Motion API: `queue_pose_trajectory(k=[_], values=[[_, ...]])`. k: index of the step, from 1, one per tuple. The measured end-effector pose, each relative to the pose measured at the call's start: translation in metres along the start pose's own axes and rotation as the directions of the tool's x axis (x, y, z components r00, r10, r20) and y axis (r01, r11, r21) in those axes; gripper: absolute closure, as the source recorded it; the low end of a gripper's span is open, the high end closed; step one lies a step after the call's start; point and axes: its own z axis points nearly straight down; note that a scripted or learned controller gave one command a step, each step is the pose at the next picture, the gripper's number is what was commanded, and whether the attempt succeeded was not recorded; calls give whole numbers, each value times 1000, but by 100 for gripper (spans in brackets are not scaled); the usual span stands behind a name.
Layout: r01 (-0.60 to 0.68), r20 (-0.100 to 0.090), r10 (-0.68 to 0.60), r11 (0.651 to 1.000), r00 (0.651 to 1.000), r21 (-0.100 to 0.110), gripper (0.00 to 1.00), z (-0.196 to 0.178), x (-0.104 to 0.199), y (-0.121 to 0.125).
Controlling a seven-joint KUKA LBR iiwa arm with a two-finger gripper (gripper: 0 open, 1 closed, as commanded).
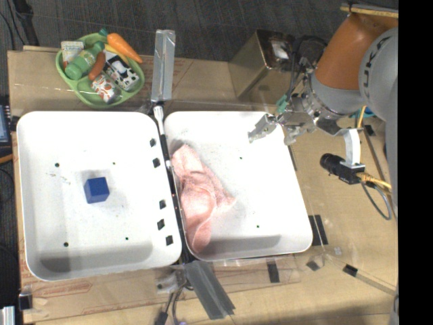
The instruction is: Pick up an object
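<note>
- The pink cloth (196, 191) lies crumpled in the right bin (270, 181), pressed against that bin's left wall and running from its middle toward its near edge.
- It looks soft, limp and light. It should not slip from a grip, but it will sag and trail once lifted, and a shallow pinch may catch a single thin layer that slides free.
- The best hold is probably on a raised fold, where the fabric bunches thickest: the hump at the far end of the cloth, or the ridge down its middle. The flat edges against the bin floor give the fingers little to close on.
- The blue cube (97, 189) sits alone in the left bin (40, 181), about mid-bin and well away from the walls. It looks stiff, small and light, with flat faces that suit a two-finger pinch across opposite sides. Smooth faces could slide if the grip is off-centre.
- The tool (274, 126) hovers over the far right corner of the right bin, well apart from both the cloth and the cube. Its fingers look spread apart, with nothing between them.
- A green bowl (67, 80) of toy food rests on the tabletop (338, 249) beyond the left bin, outside both bins.
</note>
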Motion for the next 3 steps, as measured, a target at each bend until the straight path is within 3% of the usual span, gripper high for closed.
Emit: queue_pose_trajectory(k=[1,2,3], values=[[94,1,-94,996,996,1,0,91,67,-9],[165,2,-165,986,986,-9,0,161,55,-33],[205,3,-205,979,979,-10,0,161,65,-60]])
